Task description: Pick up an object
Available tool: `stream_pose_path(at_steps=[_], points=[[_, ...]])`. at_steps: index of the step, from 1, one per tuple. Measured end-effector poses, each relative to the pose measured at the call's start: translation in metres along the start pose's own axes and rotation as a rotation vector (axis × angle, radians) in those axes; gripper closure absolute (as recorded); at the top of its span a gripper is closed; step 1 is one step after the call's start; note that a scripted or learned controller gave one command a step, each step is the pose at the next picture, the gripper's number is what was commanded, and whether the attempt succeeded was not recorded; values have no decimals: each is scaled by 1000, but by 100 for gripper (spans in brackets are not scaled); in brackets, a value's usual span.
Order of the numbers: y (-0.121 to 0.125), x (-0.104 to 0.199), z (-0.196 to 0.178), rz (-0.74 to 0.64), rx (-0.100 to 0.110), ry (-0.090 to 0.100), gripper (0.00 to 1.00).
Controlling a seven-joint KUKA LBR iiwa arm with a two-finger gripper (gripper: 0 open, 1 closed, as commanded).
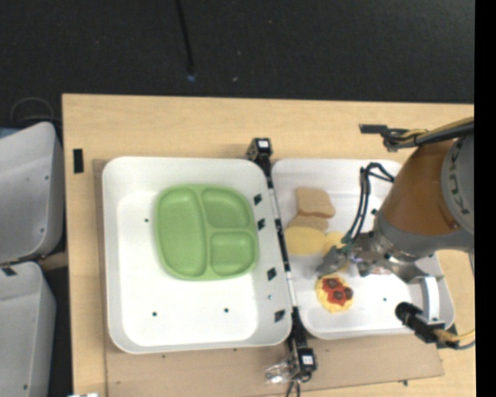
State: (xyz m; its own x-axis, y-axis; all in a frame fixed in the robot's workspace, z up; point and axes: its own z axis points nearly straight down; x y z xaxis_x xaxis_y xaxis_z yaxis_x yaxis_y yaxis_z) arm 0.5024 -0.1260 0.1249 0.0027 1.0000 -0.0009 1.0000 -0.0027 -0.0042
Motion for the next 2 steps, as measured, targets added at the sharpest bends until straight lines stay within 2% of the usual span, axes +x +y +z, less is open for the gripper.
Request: stream_pose_path(at_steps=[1, 2], points=[[2, 0, -13, 6, -7, 2, 100], [4, 7, -59, -6, -11, 0, 100]])
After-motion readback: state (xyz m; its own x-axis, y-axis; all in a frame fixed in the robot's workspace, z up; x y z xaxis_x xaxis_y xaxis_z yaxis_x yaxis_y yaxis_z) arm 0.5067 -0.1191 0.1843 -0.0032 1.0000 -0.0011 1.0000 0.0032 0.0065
